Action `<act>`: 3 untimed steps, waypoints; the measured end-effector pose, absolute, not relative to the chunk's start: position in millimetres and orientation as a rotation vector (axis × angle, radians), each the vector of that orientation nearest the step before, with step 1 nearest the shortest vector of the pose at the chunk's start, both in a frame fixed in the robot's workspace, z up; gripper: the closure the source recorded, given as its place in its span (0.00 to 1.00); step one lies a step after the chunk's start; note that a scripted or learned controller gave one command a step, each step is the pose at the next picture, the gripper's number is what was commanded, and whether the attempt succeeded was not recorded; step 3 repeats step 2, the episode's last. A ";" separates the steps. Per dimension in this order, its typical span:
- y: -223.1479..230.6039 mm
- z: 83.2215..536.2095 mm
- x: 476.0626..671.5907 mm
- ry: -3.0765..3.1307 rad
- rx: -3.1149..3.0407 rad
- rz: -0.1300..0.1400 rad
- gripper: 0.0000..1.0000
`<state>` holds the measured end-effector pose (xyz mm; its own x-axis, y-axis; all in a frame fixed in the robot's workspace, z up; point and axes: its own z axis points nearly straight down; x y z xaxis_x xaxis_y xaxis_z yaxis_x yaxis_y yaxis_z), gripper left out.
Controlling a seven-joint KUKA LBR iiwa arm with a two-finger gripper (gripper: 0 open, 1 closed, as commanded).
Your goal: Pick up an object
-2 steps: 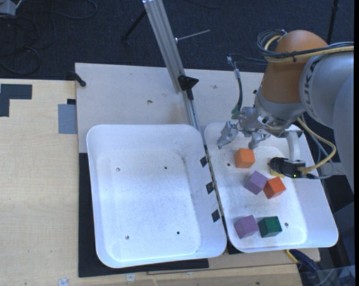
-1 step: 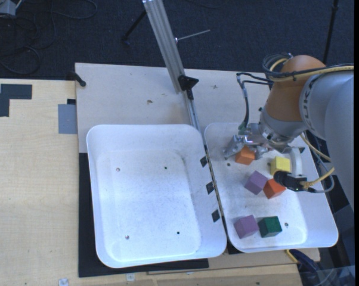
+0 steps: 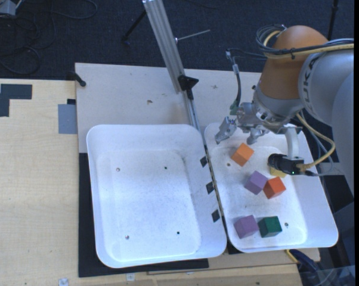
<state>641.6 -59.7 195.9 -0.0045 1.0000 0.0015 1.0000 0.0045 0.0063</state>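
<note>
The right bin (image 3: pixel 310 234) holds several small blocks. An orange block (image 3: pixel 242 154) lies near its back. A purple block (image 3: pixel 256 182) touches a red-orange block (image 3: pixel 275 187) in the middle. Another purple block (image 3: pixel 245 226) and a dark green block (image 3: pixel 269 226) sit side by side near the front. A yellow piece (image 3: pixel 277 170) lies partly under a black part at the right. My gripper (image 3: pixel 240 132) hangs above the bin's back left corner, just behind the orange block. Its fingers (image 3: pixel 224 131) are spread, open, with nothing between them.
The left bin (image 3: pixel 108 159) stands beside the right one, joined by black clips (image 3: pixel 210 187). A slanted aluminium rail (image 3: pixel 167 49) rises behind the bins. Cables (image 3: pixel 316 154) hang from the arm over the right bin's far side.
</note>
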 end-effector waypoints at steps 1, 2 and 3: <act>-127.0 113.9 656.7 2.219 2.229 -0.010 0.00; -110.2 89.5 649.2 2.224 2.222 -0.005 0.00; -110.2 89.5 649.2 2.224 2.222 -0.005 0.00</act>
